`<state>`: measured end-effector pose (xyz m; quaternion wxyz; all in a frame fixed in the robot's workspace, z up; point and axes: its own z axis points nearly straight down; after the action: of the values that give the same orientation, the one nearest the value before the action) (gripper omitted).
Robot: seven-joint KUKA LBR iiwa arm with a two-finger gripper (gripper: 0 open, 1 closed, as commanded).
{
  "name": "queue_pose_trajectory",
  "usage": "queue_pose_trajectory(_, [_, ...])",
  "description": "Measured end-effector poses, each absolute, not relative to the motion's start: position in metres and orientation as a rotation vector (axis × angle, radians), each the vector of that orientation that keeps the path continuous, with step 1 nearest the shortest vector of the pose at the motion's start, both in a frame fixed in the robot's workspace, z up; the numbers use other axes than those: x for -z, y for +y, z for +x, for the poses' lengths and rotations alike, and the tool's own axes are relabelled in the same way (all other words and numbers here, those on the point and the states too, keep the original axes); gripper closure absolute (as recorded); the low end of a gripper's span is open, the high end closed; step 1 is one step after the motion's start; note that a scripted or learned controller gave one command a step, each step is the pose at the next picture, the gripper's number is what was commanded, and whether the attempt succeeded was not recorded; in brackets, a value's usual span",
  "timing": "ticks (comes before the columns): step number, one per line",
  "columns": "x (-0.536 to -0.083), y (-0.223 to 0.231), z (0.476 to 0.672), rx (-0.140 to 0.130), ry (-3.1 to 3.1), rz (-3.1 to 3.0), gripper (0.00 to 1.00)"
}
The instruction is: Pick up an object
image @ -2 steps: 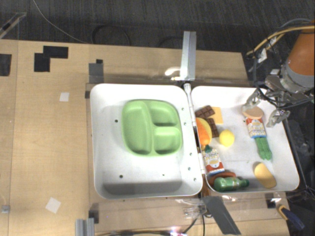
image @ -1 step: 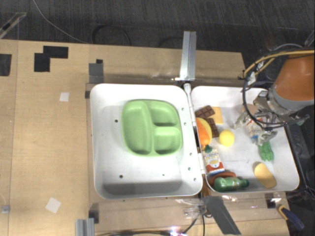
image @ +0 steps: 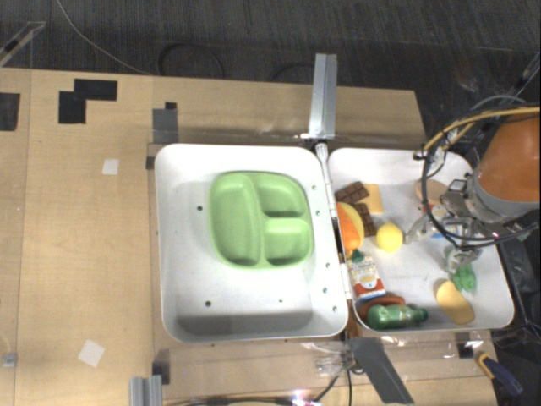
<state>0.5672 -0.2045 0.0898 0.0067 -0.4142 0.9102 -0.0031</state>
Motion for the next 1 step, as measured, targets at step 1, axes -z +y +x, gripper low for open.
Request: queue_pose_trajectory(1, [-0.0909,-0.2055,0.4982,0.016,2.856,-1.271,0.00])
